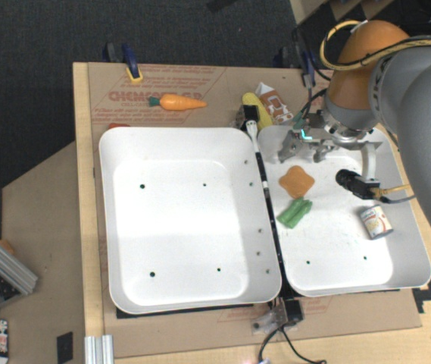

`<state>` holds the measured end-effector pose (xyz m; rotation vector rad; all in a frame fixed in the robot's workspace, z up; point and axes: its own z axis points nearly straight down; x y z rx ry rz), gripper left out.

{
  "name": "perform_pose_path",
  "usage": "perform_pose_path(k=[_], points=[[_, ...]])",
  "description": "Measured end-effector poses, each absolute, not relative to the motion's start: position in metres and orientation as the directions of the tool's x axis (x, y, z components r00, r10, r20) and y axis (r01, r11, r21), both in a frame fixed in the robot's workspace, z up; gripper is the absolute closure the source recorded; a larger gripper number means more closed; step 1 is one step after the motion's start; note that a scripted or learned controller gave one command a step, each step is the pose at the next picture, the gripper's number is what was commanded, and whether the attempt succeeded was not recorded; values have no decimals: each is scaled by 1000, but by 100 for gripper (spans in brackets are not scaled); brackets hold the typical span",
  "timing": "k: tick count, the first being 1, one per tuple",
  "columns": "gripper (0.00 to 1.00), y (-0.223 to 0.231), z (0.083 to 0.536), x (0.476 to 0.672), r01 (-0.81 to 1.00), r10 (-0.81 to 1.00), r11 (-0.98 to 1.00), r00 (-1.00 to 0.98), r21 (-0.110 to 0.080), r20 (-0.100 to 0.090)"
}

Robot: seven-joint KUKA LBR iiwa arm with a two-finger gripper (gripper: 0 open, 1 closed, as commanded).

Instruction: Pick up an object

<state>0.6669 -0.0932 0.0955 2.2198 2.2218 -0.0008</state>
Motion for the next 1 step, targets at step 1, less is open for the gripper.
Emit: perform_pose_path(k=[1], points=[[0,-92,84,666,1000,1000,0,0,-2,0]])
